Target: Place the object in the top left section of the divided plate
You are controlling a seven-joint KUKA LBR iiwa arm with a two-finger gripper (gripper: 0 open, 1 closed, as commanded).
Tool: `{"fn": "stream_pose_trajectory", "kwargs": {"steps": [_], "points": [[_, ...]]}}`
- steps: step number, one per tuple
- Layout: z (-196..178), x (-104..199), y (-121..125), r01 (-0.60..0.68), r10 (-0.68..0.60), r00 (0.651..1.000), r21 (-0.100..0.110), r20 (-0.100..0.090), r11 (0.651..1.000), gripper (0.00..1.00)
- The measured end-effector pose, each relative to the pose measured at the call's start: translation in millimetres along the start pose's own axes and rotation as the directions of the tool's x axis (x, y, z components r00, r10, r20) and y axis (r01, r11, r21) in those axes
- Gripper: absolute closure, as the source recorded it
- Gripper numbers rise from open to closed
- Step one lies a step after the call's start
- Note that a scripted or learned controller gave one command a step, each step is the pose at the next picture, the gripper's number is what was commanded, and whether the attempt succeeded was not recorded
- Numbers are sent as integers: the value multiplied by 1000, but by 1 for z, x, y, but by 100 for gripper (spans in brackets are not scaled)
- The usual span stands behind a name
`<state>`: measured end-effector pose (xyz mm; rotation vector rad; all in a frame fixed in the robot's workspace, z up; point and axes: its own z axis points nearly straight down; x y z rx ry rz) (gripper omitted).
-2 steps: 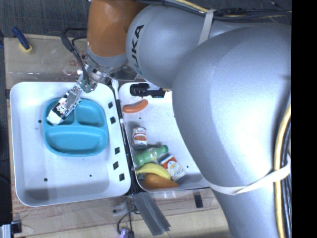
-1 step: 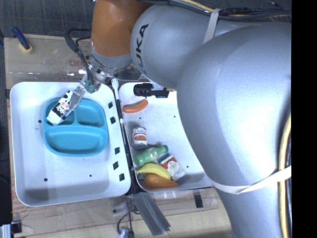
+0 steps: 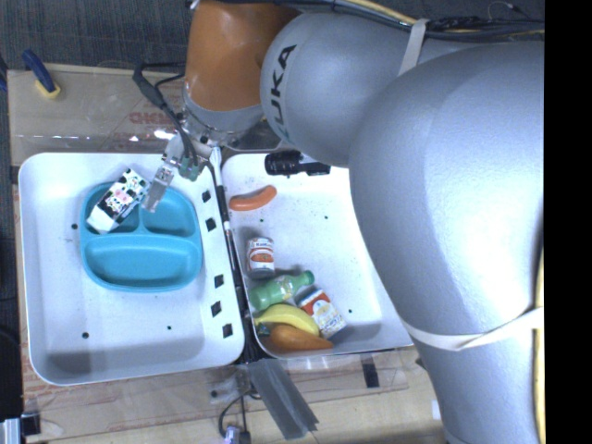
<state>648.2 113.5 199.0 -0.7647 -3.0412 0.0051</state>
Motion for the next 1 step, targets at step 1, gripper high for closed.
{"fn": "stream_pose_trajectory", "kwargs": {"steps": [1], "points": [[9,-11,-31,85,-85,996,-1,1,996,0]]}}
